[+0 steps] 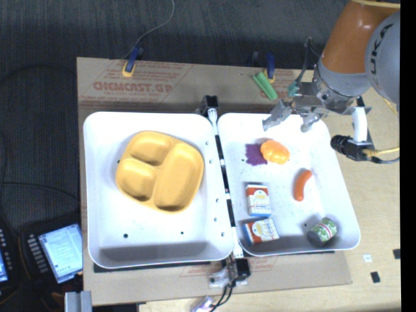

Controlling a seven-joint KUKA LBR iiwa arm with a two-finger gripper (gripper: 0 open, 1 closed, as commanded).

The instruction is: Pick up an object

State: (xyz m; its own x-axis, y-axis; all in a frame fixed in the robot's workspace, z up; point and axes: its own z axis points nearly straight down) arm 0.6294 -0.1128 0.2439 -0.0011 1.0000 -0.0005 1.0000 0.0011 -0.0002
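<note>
My gripper (292,121) hangs over the far edge of the right bin (338,174), fingers spread open with nothing between them. Just below it lie an orange round piece (275,151) and a small purple thing (254,154) beside it. An orange sausage-shaped object (301,184) lies towards the right wall. Two small cartons (259,199) (260,231) sit in the near middle, and a green-labelled can (322,231) rests in the near right corner.
The left bin (97,174) holds a large yellow compartment tray (160,170). Cardboard (130,83) lies under both bins, with clamps at its far edge. A green stick (264,85) lies behind the right bin.
</note>
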